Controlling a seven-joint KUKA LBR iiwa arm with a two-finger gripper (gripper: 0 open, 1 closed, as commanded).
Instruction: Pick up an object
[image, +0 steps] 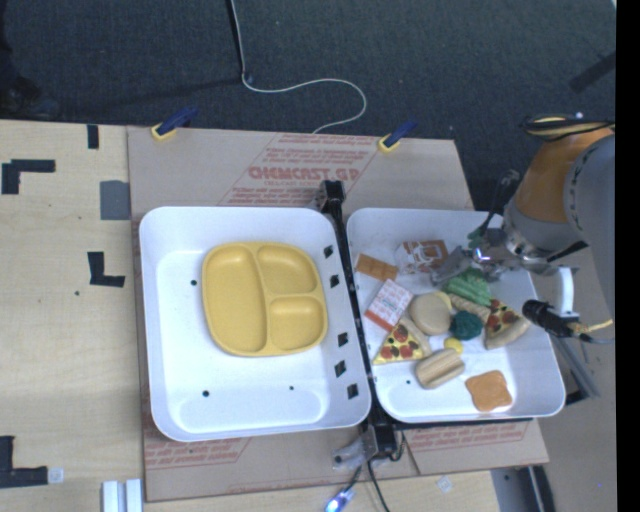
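The two-finger gripper (478, 255) sat low over the upper right part of the right-hand shallow white bin (400, 402), at the end of the grey arm with the orange band (560, 180) that came in from the right edge; we could not tell how it was set, as the metal parts ran together with the toys beneath. Just below it we saw a green leafy plastic toy (468, 290), and touching that on the lower side a dark teal round toy (466, 325). To the left of the gripper lay a small brown-and-white printed packet (424, 254), and further left an orange flat rectangular piece (376, 267) near the bin's left wall. A white card with red print (388, 303) lay below that, beside a beige round biscuit-like toy (431, 313). Two toy pizza slices were there, one at the lower left (401, 346) and one at the right (503, 322). Near the front lay a tan hot-dog-shaped toy (439, 368) and an orange toast-like square (489, 390). In the left-hand white bin (170, 400) a yellow plastic plate with three compartments (265, 298) lay flat near the middle. Both bins rested on a sheet of brown cardboard (300, 165).
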